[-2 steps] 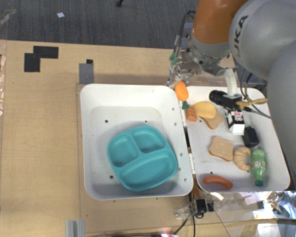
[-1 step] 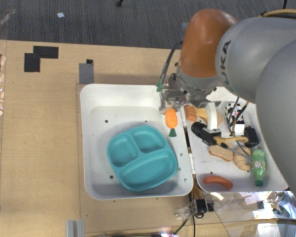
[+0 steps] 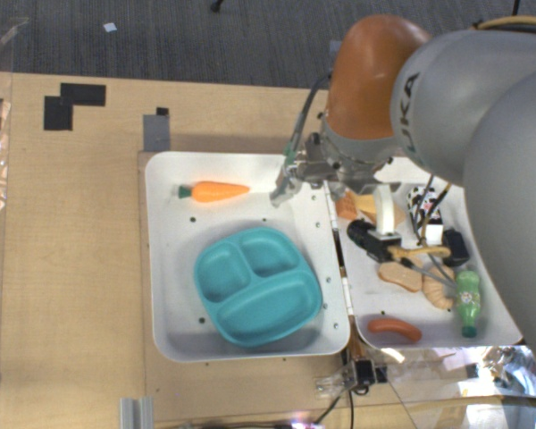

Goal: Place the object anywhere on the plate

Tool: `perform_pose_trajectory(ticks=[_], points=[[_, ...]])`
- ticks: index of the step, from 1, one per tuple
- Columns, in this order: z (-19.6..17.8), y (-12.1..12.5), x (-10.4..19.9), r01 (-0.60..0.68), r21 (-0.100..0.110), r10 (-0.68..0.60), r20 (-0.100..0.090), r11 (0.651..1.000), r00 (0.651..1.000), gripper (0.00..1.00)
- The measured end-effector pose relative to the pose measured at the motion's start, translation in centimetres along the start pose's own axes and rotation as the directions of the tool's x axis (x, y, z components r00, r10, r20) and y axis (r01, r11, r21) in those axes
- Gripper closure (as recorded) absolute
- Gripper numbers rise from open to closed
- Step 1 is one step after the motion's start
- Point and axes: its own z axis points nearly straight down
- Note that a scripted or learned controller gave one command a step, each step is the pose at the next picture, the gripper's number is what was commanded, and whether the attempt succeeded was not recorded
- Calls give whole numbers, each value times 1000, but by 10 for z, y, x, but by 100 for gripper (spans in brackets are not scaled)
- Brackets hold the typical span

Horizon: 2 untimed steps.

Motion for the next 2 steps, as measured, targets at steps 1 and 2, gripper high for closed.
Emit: perform_pose_trajectory(ticks=[1,2], points=[[-12,2,1,4,-5,-4,-1,1000,1000,100],[13,-60,82,-17,6,17,-4,1000,1000,100]])
